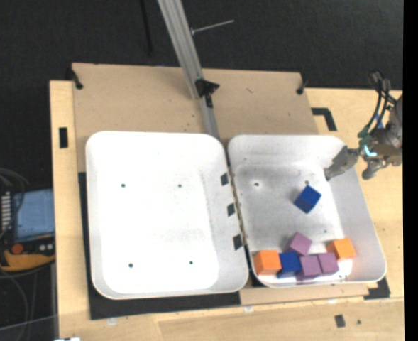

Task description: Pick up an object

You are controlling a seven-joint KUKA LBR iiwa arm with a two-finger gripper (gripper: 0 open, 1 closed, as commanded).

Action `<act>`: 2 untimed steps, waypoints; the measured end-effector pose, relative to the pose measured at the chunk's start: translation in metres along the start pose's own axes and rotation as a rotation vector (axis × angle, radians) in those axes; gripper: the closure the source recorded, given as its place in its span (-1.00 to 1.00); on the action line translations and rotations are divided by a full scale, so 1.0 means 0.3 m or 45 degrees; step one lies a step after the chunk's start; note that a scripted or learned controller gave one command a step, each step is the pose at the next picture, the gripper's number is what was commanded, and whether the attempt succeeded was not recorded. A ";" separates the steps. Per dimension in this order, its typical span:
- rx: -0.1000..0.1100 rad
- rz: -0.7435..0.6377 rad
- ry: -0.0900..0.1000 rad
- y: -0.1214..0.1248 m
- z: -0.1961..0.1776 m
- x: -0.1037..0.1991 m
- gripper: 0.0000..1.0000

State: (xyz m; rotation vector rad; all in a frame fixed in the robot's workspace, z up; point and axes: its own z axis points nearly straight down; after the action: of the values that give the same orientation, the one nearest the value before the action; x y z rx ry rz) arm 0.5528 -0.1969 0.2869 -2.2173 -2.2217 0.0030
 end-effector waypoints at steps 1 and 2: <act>-0.006 -0.001 -0.001 0.003 -0.008 0.001 -1.00; 0.002 0.004 -0.002 0.020 0.195 -0.009 -1.00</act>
State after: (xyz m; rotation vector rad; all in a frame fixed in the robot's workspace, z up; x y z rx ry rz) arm 0.5587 -0.1996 0.2282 -2.2204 -2.2186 0.0062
